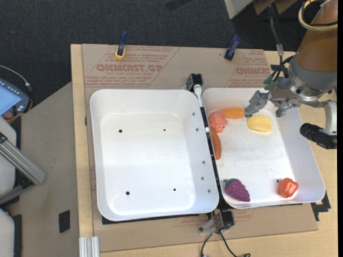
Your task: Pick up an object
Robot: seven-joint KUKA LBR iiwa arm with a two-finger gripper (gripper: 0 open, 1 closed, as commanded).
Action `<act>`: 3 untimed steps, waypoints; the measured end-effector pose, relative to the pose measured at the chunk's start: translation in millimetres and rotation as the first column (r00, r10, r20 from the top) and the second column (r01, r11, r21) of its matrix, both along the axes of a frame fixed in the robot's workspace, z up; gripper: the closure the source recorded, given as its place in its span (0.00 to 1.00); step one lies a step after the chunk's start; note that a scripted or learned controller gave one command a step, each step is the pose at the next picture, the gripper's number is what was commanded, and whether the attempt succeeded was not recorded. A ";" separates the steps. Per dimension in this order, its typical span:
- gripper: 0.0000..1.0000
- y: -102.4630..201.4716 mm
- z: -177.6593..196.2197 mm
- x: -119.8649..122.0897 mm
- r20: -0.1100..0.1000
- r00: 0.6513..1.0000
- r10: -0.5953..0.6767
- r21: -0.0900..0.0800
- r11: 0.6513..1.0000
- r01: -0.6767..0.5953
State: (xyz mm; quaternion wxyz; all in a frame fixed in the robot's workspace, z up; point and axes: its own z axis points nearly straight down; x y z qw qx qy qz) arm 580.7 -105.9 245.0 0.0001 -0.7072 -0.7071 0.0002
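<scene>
Gripper [266, 101] hung over right bin [305, 159] near its far edge, fingers spread, pinching nothing. Lemon [259, 123] lay just below it, beside carrot [232, 112]. Bin's middle lay open.

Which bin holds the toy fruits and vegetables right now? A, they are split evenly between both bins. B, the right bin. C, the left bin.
B: the purple grapes, red pepper, yellow lemon and pink piece all lie in the right bin, under the gripper.
</scene>
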 end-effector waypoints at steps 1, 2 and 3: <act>0.00 -26.2 163.9 26.2 0.023 1.000 0.001 -0.007 1.000 -0.001; 0.00 -99.1 299.6 9.0 0.020 1.000 -0.007 -0.011 1.000 0.007; 0.00 -118.9 290.8 -5.5 0.001 1.000 -0.002 -0.001 1.000 0.002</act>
